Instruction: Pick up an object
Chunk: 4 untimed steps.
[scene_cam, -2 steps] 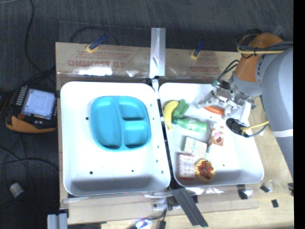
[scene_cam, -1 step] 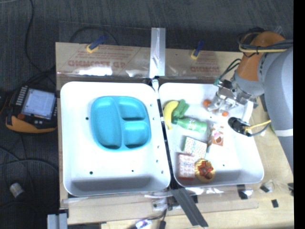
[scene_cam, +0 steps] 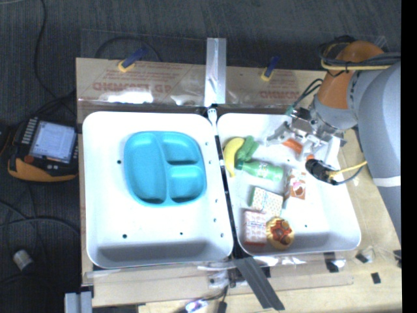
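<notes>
Dark grey carpet [scene_cam: 130, 8] all round, crossed by thin cables [scene_cam: 39, 18]. Brown board [scene_cam: 163, 83] under clear plastic at the bench's far edge. Handheld control pendant [scene_cam: 45, 147] left on the floor.

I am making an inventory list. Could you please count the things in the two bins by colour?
Blue: 1, divided tray in the left bin
Yellow: 1, banana
Green: 2, bottle and a small item beside the banana
Multicoloured packets: 4 in the right bin
Total: 8
</notes>
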{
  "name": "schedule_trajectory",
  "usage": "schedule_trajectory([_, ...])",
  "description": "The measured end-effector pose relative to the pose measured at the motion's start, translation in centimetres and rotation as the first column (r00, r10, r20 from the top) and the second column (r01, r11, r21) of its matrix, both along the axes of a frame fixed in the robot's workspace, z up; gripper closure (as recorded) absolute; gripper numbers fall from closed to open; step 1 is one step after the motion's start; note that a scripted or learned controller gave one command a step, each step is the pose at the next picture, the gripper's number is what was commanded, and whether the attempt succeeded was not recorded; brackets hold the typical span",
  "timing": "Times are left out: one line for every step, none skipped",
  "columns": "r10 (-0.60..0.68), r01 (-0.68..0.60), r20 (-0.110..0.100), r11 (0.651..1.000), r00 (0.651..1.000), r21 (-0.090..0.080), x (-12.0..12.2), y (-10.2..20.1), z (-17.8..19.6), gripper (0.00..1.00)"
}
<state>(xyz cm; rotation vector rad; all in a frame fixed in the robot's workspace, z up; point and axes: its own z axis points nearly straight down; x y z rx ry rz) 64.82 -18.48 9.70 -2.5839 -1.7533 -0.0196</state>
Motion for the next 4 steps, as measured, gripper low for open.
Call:
schedule_trajectory([0.001, -0.001, -0.001, 1.000, 1.000, -0.012, -0.1, -0.4, 0.8, 1.00])
schedule_trajectory([-0.053, 0.053, -0.004, 0.998, 0.999, -0.024, 0.9, 0.5, 9.5, 1.00])
schedule_trajectory([-0.054, 0.054, -0.004, 0.998, 0.999, -0.026, 0.9, 0.5, 9.5, 0.00])
schedule_trajectory([0.038, -0.038, 0.000, 0.999, 0.999, -0.022, 1.6, -1.8, 0.5, 0.00])
